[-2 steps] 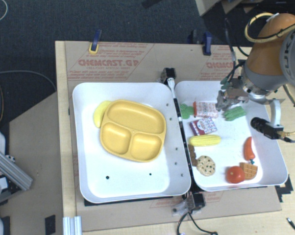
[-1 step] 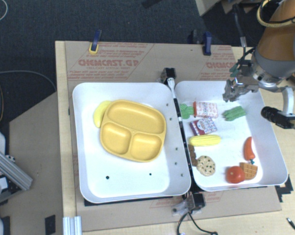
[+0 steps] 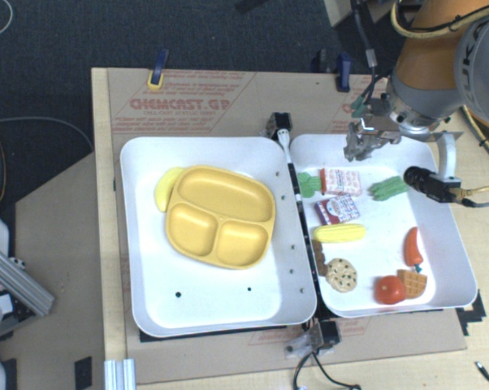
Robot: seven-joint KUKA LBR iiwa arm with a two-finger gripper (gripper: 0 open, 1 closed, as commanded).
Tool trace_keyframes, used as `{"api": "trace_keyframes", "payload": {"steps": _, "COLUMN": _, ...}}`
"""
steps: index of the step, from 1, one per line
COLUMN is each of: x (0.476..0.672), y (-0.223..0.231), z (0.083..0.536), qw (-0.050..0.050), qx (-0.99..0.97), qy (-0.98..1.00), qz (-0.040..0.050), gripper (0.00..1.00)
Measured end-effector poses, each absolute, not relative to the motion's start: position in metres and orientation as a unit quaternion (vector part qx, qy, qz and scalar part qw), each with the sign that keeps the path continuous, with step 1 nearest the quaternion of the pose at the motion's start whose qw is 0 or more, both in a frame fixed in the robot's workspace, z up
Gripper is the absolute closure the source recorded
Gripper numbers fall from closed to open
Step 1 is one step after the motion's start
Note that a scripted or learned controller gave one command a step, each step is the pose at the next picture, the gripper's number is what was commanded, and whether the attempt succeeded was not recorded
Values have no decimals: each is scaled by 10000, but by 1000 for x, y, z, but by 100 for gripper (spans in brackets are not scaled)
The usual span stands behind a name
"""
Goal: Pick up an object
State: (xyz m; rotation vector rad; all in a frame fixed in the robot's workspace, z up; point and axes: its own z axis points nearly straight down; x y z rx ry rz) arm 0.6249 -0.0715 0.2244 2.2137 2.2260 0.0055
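Here, left bin (image 3: 139,218) holds a yellow tray (image 3: 218,216); right bin (image 3: 460,258) holds toy food (tool (image 3: 360,147) state unclear).

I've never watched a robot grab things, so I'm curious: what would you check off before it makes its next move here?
1. Gripper over the right bin, where the toy food lies: ok, it hangs above the bin's far edge.
2. Nothing held already: ok, no item between the fingers.
3. A target close below: ok, the red and white packet lies just in front of it.
4. Room around that packet: not ok, a second packet and a green piece crowd it.
5. Fingers spread wide enough: cannot tell.
6. Left bin out of the way: ok, the yellow divided plate sits there.
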Motion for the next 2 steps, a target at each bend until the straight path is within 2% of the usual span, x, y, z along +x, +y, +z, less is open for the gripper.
{"api": "trace_keyframes", "payload": {"steps": 1, "x": 619, "y": -80, "z": 234, "qw": 18, "qx": 7070, "qy": 7072, "qz": 11, "gripper": 100}}
{"api": "trace_keyframes", "payload": {"steps": 2, "x": 612, "y": -86, "z": 219, "qw": -13, "qx": 7074, "qy": 7068, "qz": -9, "gripper": 100}}
